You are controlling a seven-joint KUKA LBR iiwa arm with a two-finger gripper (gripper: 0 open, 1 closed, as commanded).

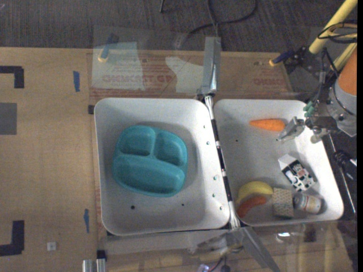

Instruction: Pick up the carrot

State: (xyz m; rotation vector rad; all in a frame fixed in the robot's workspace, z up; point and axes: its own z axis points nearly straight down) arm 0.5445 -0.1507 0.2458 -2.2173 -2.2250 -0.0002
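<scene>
**Ana:** Right bin (334, 205), upper part, that's where the carrot (267, 125) lay, flat on the white floor, lengthwise across the bin, well clear of everything else in there.

**Ben:** And the hand (291, 129)? It had its tip just beside the carrot's right end, arm (347, 89) coming in from the right edge over the bin wall.

**Ana:** Could you tell whether it had a grip?

**Ben:** No. The fingers looked slightly apart, pale and pointing left and down, but nothing sat between them. The carrot was beside the tip, not inside it. Touching or a hair apart, I couldn't say.

**Ana:** Down at the bottom of that same bin there was a cluster: a yellow banana (254, 190) with a red-orange piece (251, 205) tucked under it, a tan patterned block (282, 202), a small can (309, 203) on its side, and a white carton (296, 173) a little above them.

**Ben:** The left bin (108, 118) carried a teal divided tray (150, 160), three compartments, sitting about in the middle. Both bins were side by side on the brown worktop (45, 169), their inner walls touching.
</scene>
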